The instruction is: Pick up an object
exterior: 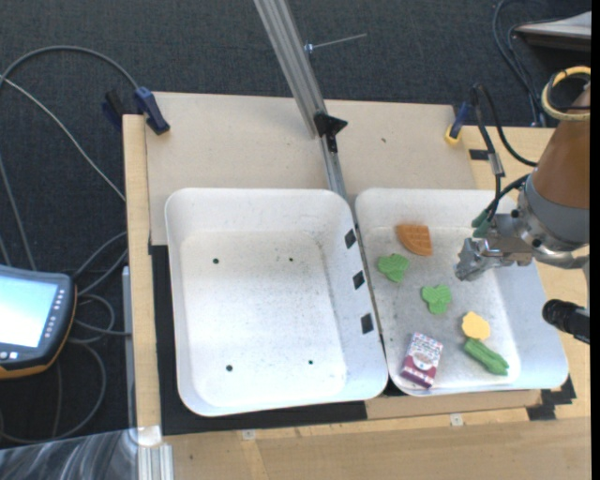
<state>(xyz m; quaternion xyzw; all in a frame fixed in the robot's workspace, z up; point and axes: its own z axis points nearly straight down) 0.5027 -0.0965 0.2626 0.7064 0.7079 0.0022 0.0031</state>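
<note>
Camera view, pincer (472,263) hovering over right bin (525,375)

We read this as a robotics lab test cell. A plywood bench (234,141) stands on dark carpet (56,28), with blue clamps (150,108) at its 11 and 1 o'clock corners. Loose black cables (56,66) trail at 10 o'clock. A teach pendant (28,314) with a lit screen sits at 9 o'clock. An aluminium pole (291,61) rises at 12 o'clock, and the grey-and-orange industrial arm (567,178) enters at 3 o'clock.
</note>
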